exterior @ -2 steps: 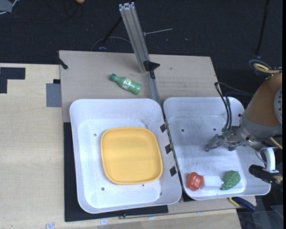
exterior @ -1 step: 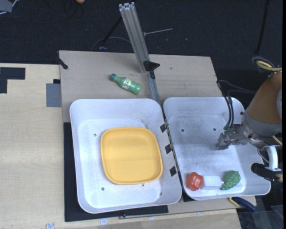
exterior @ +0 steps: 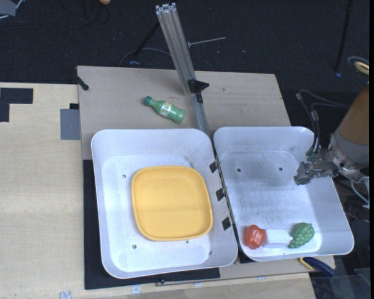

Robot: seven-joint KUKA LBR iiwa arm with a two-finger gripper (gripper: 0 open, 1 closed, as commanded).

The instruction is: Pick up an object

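End effector: my end effector hangs over the right bin's right side, near its rim; whether it is released or clenched, I cannot tell.
Right bin: a red pepper-like object, a white piece and a green broccoli-like object lie in a row along the near wall, well apart from my end effector.
Left bin: a yellow plate lies flat at centre.
Tabletop: a green bottle lies on its side behind the left bin.
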